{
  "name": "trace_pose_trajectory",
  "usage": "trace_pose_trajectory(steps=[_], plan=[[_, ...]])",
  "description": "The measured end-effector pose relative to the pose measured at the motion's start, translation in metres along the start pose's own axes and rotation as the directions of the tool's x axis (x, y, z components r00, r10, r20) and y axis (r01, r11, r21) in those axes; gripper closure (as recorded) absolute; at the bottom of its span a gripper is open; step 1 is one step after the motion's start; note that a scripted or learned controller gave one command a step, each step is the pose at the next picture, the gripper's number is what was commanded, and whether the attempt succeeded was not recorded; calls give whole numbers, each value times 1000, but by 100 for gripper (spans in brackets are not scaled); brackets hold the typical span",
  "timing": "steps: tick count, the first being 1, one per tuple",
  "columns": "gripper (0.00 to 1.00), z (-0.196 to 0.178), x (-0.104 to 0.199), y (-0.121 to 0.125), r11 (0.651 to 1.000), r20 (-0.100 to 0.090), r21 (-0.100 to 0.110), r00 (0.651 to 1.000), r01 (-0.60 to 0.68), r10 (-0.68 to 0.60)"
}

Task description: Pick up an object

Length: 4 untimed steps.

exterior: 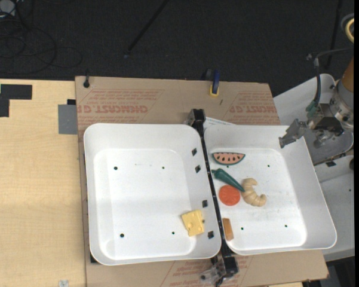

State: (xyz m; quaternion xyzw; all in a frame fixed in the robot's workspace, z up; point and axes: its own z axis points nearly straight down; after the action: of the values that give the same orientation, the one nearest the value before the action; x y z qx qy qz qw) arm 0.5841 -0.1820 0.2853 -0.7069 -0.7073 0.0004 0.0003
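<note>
The right bin (310,220) holds a watermelon slice (228,158), a green piece (227,177), a red disc (229,195) and a tan croissant (254,193), bunched near its left wall. An orange-brown piece (227,228) lies by that bin's front left corner. A yellow cheese wedge (193,223) sits in the left bin (101,190), near its front right corner. My gripper (294,133) hangs over the right bin's far right rim, well to the right of the objects, with nothing seen in it.
The bins stand on a cardboard sheet (143,103) over a wooden bench (30,184). A black clip strip (204,178) joins the bins along the middle. A blue-and-yellow clamp (214,84) sits at the cardboard's far edge.
</note>
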Motion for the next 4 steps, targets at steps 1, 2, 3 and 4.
trace_pose_trajectory(steps=[1, 2, 3, 4], plan=[[0, -151, -6, 39, 1000, 6, -17, 1000, 2, -2], [0, -261, -32, 7, 1000, 5, -11, 1000, -1, 1], [100, -262, -29, 9, 1000, 0, 3, 1000, 6, -6], [100, -180, 65, -13, 1000, -5, 11, 1000, 8, -8]])
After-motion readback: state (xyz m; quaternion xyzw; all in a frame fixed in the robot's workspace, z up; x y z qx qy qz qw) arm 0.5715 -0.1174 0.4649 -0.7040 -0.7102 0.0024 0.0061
